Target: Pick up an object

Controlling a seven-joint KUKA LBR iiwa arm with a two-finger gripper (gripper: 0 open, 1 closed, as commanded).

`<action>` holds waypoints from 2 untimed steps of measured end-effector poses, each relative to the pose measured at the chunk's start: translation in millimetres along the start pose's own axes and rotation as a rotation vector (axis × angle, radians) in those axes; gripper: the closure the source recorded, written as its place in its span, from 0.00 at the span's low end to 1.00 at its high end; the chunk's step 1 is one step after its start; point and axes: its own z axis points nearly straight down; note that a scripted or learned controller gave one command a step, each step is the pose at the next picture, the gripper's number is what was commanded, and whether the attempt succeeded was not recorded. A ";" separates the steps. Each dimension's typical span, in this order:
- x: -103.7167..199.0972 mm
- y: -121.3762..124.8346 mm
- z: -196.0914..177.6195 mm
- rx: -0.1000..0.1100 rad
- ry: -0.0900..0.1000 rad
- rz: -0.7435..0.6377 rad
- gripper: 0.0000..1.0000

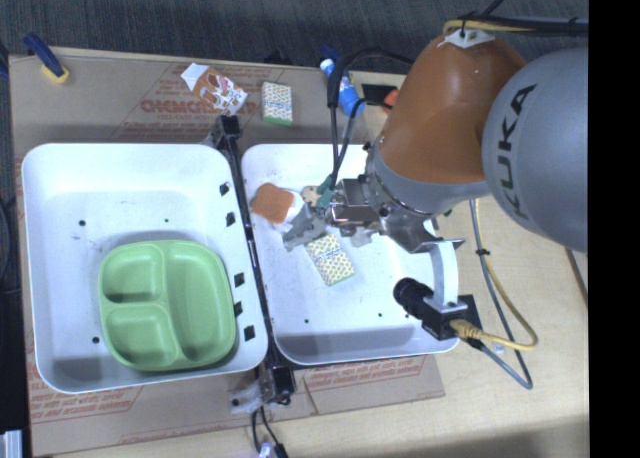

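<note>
Packet: patterned, flat on floor of right bin, just at 5 o'clock of gripper, touching or nearly so, not between the jaws. Orange block: same bin, at 11 o'clock of gripper, close beside it. Gripper: low over bin centre-left; jaw state — cannot tell, tips blurred vs. bin floor. Left bin: green tray, 3 compartments, at 6 o'clock in the bin. Bench beyond bins, 12 o'clock: wrapper, small box.
</note>
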 end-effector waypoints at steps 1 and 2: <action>-74.1 5.8 115.6 0.002 -0.001 0.002 0.00; -103.7 64.5 210.7 -0.008 -0.003 -0.001 0.00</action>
